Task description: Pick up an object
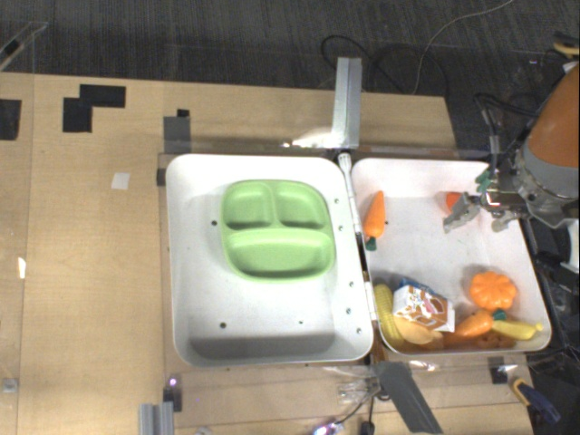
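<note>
The right white bin [426, 172] holds several toy foods. An orange carrot [373, 216] lies by its left wall. A small orange-red piece [452, 200] sits near the back right. My gripper [479, 217] hangs over the bin's right side, open, fingers spread, with nothing between them. Its left finger [458, 214] is just beside the orange-red piece. Along the front lie an orange pumpkin [492, 290], a printed snack packet [423, 305], a yellow banana [384, 308], a second carrot [475, 324] and another yellow piece [521, 331].
The left white bin [195, 243] holds a green divided plate [276, 228]. A metal post [348, 102] stands behind the wall between the bins. Bare bin floor lies in the middle of the right bin. Cables trail at the back right.
</note>
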Action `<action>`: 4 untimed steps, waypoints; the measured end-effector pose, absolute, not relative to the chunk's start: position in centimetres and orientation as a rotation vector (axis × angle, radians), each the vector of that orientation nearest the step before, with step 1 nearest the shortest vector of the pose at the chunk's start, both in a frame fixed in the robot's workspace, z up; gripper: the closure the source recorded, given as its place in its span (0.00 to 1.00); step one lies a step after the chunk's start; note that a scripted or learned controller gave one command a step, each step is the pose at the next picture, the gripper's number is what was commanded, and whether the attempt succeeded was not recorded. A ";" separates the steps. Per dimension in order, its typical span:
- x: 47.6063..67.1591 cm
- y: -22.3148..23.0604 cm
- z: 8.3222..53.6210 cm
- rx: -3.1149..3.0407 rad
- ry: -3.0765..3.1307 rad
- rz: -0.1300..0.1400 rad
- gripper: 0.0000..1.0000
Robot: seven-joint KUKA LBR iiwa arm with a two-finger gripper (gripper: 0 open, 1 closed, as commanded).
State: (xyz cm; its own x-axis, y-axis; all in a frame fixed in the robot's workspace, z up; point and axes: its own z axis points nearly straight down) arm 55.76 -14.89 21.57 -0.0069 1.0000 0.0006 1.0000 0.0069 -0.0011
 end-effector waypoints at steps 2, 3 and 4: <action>63.7 -8.9 9.5 -2.124 -2.321 -0.004 0.00; 63.8 -8.8 10.4 -2.121 -2.324 -0.006 1.00; 60.1 -12.9 9.0 -1.727 -2.639 -0.010 1.00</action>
State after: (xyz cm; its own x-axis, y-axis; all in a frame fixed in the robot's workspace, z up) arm 60.09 -12.90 8.95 -0.4005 0.9163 -0.0068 0.9162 0.4005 0.0119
